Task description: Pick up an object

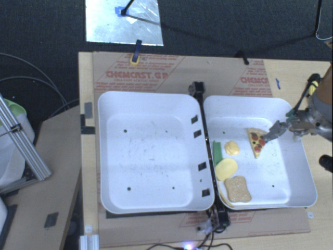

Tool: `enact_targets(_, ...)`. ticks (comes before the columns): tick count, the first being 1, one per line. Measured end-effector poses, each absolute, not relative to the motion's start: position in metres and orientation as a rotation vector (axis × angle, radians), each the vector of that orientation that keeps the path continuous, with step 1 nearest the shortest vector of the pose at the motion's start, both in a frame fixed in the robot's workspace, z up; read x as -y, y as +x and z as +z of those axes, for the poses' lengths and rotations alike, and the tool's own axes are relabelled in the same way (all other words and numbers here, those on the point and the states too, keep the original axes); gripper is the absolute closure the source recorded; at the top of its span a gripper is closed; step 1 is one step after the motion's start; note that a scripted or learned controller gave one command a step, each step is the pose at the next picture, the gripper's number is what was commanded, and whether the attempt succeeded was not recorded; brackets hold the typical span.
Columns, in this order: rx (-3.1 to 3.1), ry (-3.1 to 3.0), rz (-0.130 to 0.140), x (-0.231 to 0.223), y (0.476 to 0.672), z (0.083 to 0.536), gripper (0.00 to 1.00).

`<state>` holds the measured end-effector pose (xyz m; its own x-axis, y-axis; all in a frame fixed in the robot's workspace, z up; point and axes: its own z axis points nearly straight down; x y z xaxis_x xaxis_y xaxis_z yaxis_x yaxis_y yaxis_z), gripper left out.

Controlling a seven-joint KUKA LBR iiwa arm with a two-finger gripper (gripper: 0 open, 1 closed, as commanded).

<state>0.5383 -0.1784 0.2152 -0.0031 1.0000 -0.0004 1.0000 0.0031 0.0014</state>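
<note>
Yellow toys (227, 167), bread (238, 188) near pizza slice (255, 141), claw (269, 134) touching it, grip unclear

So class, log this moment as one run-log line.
arm: right bin | gripper: at pizza slice, grip unclear | nearby: bread slice, green stick

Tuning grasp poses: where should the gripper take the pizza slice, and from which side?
Probably across the narrow pointed half of the pizza slice, coming from above. It lies flat in the right bin, clear of the other toys, crust toward the far wall. The gripper is already at its right edge.
</note>
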Motion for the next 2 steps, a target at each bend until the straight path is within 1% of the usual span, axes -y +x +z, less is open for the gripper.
enact_targets(1, -2.230, 2.210, 0.002, 0.166, 0.624, 0.083, 0.00)
enact_targets(2, -2.235, 2.214, 0.000, 0.085, 0.579, 0.084, 0.00)
